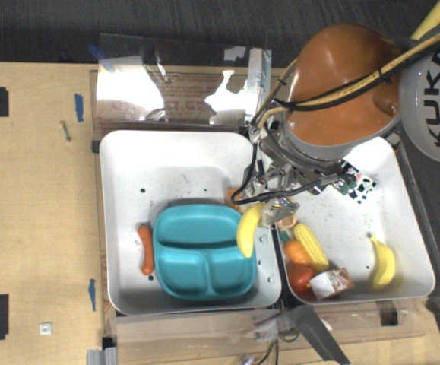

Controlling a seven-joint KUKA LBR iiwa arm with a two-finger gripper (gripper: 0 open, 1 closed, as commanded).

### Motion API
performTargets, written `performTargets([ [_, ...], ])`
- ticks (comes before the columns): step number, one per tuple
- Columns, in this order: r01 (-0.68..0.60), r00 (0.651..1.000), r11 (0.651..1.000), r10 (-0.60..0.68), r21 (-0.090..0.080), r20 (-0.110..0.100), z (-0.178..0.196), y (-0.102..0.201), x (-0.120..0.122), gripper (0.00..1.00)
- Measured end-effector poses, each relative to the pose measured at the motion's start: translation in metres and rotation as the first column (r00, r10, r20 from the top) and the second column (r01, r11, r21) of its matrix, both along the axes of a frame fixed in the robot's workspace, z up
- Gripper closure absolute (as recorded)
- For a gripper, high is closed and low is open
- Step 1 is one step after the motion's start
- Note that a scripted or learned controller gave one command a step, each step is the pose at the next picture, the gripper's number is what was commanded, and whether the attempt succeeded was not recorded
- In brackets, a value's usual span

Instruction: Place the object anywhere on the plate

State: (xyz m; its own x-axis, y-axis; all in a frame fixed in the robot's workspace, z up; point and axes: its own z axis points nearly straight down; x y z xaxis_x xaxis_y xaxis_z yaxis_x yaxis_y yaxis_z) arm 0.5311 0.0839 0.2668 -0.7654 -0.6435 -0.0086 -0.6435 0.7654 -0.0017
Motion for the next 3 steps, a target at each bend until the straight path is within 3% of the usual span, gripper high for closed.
performTargets([
  [1,0.001,1.000,1.000,-0.001,0.000,0.001,0.000,-0.001,0.000,0.00],
  [2,-0.001,1.000,1.000,0.001,0.003,0.011,0.012,0.002,0.002,1.00],
  [3,-0.234,0.972,0.972,0.234,-0.005,0.004,0.080,-0.062,0.002,1.00],
])
